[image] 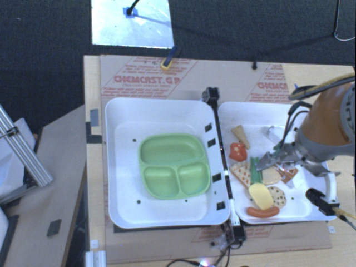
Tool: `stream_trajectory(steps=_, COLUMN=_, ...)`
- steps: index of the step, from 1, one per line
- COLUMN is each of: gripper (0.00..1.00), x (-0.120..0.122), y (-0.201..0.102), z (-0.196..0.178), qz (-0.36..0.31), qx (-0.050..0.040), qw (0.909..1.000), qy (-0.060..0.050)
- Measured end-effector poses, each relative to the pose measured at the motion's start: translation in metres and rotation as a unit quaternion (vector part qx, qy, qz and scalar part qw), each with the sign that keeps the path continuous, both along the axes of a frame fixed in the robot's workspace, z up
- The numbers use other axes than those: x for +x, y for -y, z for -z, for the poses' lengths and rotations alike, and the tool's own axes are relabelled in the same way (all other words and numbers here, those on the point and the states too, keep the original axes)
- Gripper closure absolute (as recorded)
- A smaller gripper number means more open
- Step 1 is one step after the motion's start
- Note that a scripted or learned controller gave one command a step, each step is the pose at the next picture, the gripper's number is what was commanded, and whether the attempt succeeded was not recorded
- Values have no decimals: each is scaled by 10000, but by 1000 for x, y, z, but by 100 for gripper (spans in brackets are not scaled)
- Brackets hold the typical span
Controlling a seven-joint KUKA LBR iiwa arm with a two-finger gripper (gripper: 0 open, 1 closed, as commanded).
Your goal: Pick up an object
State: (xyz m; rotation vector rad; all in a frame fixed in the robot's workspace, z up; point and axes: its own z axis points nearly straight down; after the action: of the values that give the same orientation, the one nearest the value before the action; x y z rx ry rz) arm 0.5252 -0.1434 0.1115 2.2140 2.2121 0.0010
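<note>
We are reaching down into the right bin (289, 213), where the toy food lies in a pile. Our tool (268, 161) sits low over the green stick (255, 170) and the cracker (271, 176). We cannot tell if it grips anything. Next we must close and lift.

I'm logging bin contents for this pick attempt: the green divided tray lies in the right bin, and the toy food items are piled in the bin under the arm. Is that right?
Not quite. The camera view shows the green divided tray in the left bin, not the right one. The toy food items are indeed piled in the right bin, under the arm.
</note>
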Motion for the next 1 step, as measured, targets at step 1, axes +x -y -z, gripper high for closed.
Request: stream_trajectory(steps=1, gripper=0, x=5, y=1, z=3, qz=0, qx=-2, qw=10000, qy=58)
